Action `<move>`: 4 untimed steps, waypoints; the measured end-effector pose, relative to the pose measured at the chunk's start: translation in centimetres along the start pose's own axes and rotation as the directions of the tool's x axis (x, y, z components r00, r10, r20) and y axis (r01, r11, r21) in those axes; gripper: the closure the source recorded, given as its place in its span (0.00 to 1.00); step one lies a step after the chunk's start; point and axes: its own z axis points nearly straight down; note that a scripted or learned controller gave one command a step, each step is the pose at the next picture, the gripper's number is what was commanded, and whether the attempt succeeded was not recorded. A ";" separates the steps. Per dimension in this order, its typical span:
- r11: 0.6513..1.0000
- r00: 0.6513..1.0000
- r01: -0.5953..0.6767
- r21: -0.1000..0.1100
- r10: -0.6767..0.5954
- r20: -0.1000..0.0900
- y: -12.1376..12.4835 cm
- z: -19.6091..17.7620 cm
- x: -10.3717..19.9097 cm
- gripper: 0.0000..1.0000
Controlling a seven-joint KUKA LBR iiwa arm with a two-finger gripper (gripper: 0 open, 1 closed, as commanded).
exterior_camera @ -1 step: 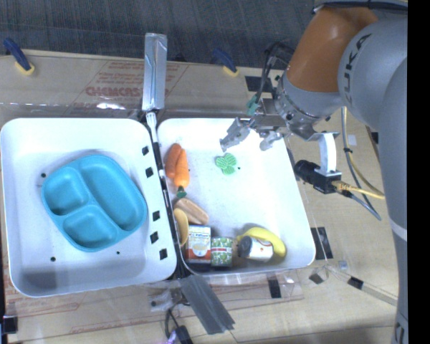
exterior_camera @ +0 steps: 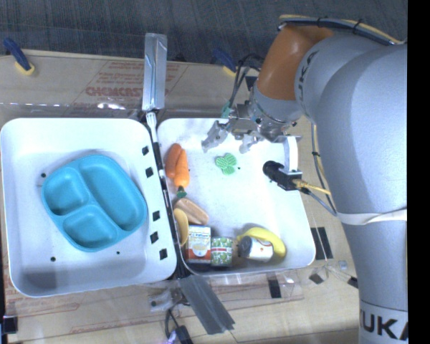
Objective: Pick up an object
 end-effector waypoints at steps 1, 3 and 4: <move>0.960 0.960 0.279 -0.006 -0.279 0.007 1.0 6.9 3.6 0.00; 0.959 0.959 0.283 -0.005 -0.283 0.005 1.1 6.1 3.8 0.00; 0.950 0.950 0.312 -0.006 -0.312 0.003 -4.1 7.1 2.4 0.00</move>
